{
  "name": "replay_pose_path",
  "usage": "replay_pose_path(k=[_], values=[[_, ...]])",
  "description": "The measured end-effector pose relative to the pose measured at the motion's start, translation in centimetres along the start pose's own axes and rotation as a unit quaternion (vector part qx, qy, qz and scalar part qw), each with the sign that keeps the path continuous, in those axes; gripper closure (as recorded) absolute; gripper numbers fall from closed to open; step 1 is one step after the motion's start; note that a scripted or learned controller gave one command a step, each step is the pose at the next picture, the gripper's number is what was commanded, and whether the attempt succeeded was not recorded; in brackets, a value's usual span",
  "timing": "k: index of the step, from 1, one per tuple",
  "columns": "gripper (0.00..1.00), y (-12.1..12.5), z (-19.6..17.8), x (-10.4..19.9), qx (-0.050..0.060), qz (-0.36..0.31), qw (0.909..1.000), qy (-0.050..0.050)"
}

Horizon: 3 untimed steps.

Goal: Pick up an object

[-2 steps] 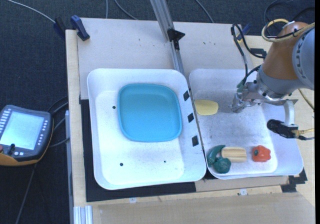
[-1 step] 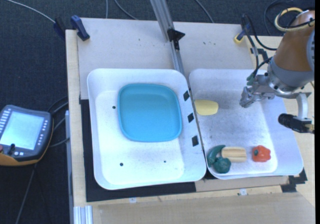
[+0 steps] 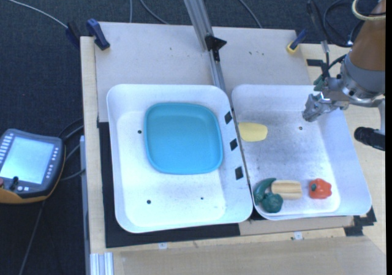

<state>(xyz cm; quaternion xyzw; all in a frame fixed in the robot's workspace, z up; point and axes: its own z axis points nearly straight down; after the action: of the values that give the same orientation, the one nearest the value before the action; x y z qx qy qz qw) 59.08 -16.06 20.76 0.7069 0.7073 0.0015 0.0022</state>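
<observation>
My gripper (image 3: 312, 110) hangs over the far right part of the right bin (image 3: 288, 151), above bare floor and apart from every object. A pale yellow piece (image 3: 252, 131) lies at the bin's left wall. Along the near edge lie a dark green vegetable (image 3: 268, 194), a tan block (image 3: 286, 189) touching it, and a red pepper-like object (image 3: 319, 188). Nothing shows between the fingers, whose state is too small to make out.
A blue square plate (image 3: 184, 137) fills the middle of the left bin (image 3: 125, 145). A metal pole (image 3: 196, 4) slants from the far edge down to the divider between the bins. Blue clamps (image 3: 97, 32) sit at the bench's far corners.
</observation>
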Motion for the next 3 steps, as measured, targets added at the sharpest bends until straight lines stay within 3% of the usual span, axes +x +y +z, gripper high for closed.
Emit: replay_pose_path(k=[3], values=[[1.0,-0.8,-2.3,14.3,0.002,-0.002,1.0,0.001]])
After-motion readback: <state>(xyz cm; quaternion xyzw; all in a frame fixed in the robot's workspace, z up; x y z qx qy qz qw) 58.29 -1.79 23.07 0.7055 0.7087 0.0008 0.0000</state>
